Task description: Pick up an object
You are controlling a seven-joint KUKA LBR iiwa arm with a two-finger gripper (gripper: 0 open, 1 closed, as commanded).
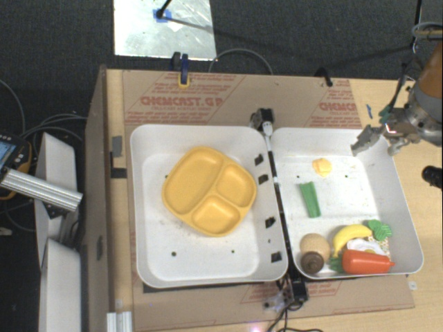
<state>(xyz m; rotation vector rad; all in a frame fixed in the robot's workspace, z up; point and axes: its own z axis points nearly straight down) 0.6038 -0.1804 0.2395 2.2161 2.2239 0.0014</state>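
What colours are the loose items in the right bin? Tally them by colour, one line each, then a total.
Yellow: 2, the small yellow piece and the banana
Green: 2, the green stick and the leafy green piece
Brown: 1, the brown round item
Orange-red: 1, the carrot
Total: 6

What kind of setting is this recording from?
Most likely a robotics lab grasping bench: two white bins on cardboard, toy food such as a banana and carrot, and loose cables on dark carpet.
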